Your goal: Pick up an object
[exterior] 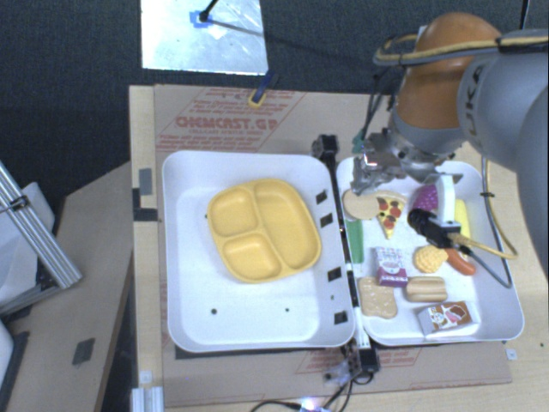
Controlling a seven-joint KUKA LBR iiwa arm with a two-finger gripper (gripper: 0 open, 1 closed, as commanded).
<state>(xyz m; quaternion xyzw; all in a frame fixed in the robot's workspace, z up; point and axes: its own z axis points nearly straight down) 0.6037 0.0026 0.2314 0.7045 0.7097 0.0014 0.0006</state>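
Note:
My gripper (367,181) hangs low over the far left corner of the right bin (497,320), just above a round tan cookie (357,205). A pizza slice (390,214) lies right beside that cookie. Further right sit a purple piece (426,199) and a yellow piece (464,217). Towards the front lie a purple box (391,266), a golden waffle-like piece (429,258), a red sausage (461,265), a bread roll (425,289), a tan toast shape (377,299) and a small printed carton (446,317). Nothing is visibly held.
The left bin (184,316) holds a yellow divided plate (262,228). A black-clipped divider (336,230) runs between the two bins. The grey arm with its orange band (446,67) covers the right bin's far right corner.

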